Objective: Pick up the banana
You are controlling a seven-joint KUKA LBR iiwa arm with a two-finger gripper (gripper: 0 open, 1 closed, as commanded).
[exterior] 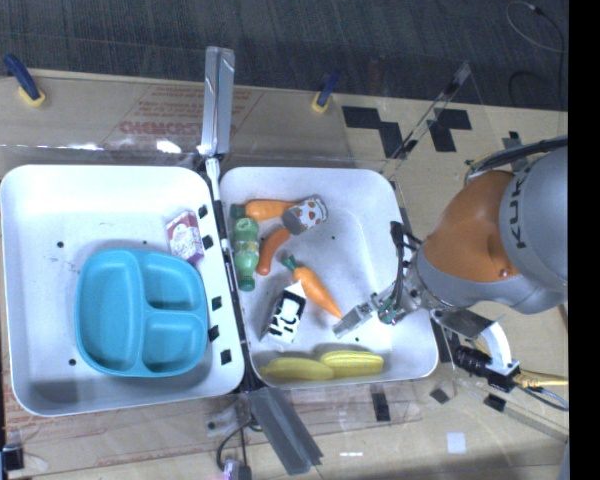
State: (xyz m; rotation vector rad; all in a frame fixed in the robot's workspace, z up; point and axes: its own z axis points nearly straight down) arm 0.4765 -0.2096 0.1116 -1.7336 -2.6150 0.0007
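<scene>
Arm [500,243], grey with an orange band, stands highest in the scene and enters from the right, over the right bin's [380,183] right rim. Gripper [365,315] hangs low inside that bin, just above the banana's right end. Whether its fingers are spread or closed cannot be told from this view; nothing is seen between them.

Progress: the pick is not done. Banana [325,365] lies flat along the bin's near wall, a yellow-green strip running left to right, apparently touching or almost touching that wall. Judged from this, approach is under way; descent, closing and lift remain.

Clearances: the near wall limits room on the banana's front side, so a finger may have little space there. A carrot [314,286] lies just beside the gripper on its left, and a small black-and-white carton [288,316] sits just above the banana's left half. More open floor lies to the right of the gripper. Remaining items cluster at the bin's upper left, well apart from the banana. The left bin [40,198] holds a blue tray [140,313].
</scene>
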